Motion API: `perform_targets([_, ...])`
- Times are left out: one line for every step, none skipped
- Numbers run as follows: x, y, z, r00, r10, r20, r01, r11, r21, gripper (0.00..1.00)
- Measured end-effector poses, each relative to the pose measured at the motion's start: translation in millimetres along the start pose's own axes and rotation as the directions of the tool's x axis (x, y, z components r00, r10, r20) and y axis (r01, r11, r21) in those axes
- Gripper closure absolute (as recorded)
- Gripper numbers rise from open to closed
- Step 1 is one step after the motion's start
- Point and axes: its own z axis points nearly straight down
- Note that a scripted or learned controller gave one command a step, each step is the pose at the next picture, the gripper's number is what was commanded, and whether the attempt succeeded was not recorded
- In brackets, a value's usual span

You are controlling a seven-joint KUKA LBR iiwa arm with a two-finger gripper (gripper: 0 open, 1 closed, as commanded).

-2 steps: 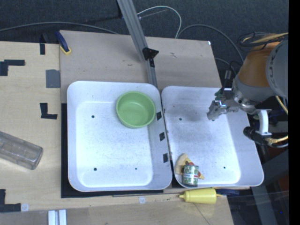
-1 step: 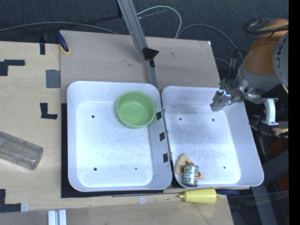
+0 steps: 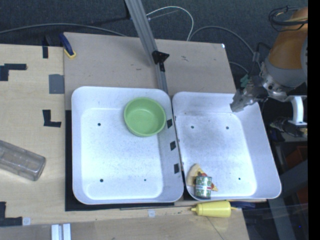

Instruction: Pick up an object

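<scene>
A green bowl [image 3: 145,116] sits in the left bin [image 3: 90,149], near its far right corner. A small green can [image 3: 203,186] lies at the near left corner of the right bin [image 3: 250,149], with a tan and orange item [image 3: 194,172] touching it. A yellow bottle [image 3: 214,209] lies on the bench just in front of that bin. My gripper [image 3: 238,105] hangs over the far right edge of the right bin, well away from the can and the bowl. Nothing shows under it.
A slanted metal pole [image 3: 145,34] runs down to the gap between the bins. A clear plastic cup [image 3: 20,160] lies on the bench at the far left. Cables [image 3: 200,29] trail behind the bins.
</scene>
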Motion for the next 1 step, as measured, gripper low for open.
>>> perform_targets([57.4,-4.1,8.6,1.000,-0.004,-0.002,0.004,1.000,0.005,1.00])
